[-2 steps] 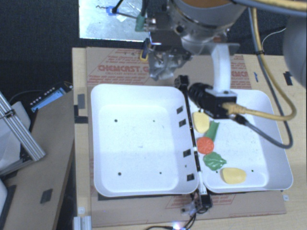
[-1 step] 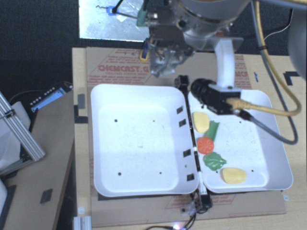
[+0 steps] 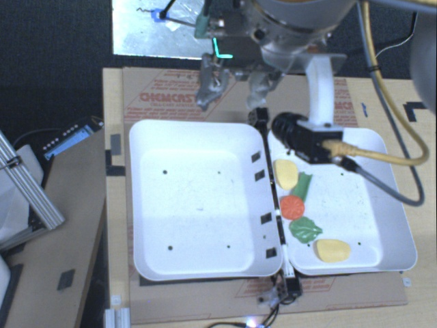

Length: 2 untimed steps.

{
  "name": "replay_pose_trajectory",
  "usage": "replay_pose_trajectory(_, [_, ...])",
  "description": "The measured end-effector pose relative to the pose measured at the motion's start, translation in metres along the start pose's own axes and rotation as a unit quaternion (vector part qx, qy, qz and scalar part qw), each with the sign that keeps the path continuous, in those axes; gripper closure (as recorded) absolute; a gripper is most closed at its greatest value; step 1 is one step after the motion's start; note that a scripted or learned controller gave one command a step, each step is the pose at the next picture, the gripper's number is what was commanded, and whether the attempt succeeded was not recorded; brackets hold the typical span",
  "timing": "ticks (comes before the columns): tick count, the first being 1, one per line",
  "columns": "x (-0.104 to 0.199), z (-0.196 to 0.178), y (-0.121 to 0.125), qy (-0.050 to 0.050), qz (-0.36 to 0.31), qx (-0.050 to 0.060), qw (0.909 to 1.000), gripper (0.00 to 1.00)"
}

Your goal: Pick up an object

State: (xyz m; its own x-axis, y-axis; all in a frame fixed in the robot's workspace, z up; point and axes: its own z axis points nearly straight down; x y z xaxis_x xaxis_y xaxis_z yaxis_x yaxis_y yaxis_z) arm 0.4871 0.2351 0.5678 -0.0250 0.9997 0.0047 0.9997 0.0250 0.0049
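Camera view shows two white bins side by side on the counter [image 3: 116,183]. Left bin [image 3: 198,197] has nothing in it; right bin [image 3: 382,203] carries five items: two yellow pieces [image 3: 287,174] [image 3: 332,250], one red piece [image 3: 293,207], one green strip [image 3: 302,185] and one green leafy piece [image 3: 304,229]. They sit in a loose column near the divider. End effector [image 3: 232,91] hangs above the bins' far edge, grasping nothing, its two fingers apart.
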Motion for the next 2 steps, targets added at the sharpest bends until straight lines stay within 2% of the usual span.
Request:
replay_pose_trajectory(1, [0.0002,-0.0115,0.0003,0.001,-0.002,-0.001,1.0,1.0])
replay_pose_trajectory(2, [0.0002,-0.011,0.0003,0.001,-0.003,-0.001,1.0,0.0])
